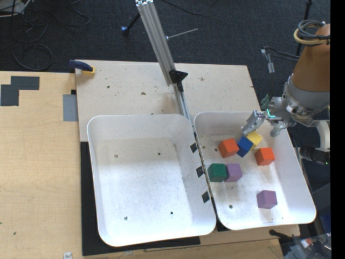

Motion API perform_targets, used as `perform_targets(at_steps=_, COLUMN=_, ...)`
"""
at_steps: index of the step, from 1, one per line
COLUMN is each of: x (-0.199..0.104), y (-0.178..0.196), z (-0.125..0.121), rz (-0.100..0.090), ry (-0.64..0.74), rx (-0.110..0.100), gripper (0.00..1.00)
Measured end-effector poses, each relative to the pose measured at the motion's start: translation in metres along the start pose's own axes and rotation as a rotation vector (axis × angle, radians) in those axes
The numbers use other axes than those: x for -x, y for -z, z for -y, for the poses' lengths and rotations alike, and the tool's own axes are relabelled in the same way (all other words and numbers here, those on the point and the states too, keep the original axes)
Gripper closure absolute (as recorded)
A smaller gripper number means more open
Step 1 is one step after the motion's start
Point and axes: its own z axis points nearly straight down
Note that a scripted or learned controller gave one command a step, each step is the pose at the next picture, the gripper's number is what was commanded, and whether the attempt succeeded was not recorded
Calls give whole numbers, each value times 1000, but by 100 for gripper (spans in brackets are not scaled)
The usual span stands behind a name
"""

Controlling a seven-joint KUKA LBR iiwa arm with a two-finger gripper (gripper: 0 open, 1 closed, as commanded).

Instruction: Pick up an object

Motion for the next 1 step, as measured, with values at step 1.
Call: perform_targets(at_steps=1, x=0, y=2, z=-1, rz=1, ry=-1, rx=4, gripper=0)
